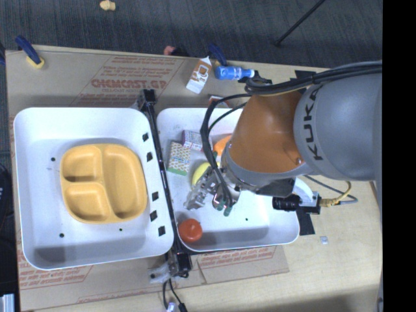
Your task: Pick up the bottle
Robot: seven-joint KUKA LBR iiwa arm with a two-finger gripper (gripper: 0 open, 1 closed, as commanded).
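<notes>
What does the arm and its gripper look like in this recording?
The arm is grey with black KUKA lettering and a wide orange band above the wrist. Black cables loop along it. The gripper is small and metallic.

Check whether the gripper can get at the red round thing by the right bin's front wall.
Probably yes. The red round thing lies uncovered near the gripper; the right bin's wall beside it may crowd the approach.

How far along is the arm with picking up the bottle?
Done: the arm has reached into the right bin, and the gripper hangs low over the clutter by the red ball. In hand: nothing I can see. Left: grabbing and lifting the bottle, which I cannot make out.
</notes>
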